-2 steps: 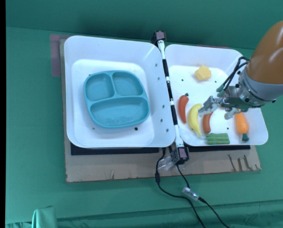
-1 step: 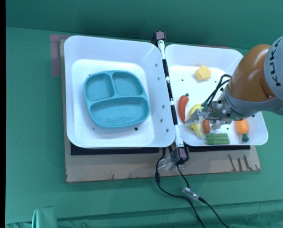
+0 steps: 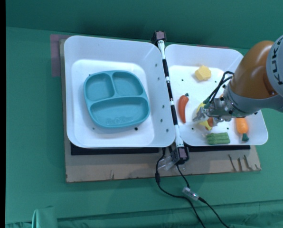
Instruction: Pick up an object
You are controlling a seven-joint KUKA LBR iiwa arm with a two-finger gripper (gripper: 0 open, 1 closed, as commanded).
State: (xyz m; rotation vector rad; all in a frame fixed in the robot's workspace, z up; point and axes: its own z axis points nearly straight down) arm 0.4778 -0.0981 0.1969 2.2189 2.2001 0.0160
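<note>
yellow toy piece (image 3: 204,120) lies in the right bin (image 3: 255,134), just under the tip of the gripper (image 3: 202,116), with a bit of orange beside it and the green piece (image 3: 218,138) just below. the red-orange pepper (image 3: 183,107) sits a little to its left, the yellow block (image 3: 202,73) further up the bin, and the carrot (image 3: 241,127) off toward the right rim. whether the fingers are spread or pressed together cannot be told, since the wrist body hides them from above. to do this step well, the descent should stay centred over the yellow piece, straddling it evenly and keeping clear of its close neighbours, so one object is taken cleanly before any lift. the teal plate (image 3: 116,99) in the left bin (image 3: 75,46) plays no part.
</note>
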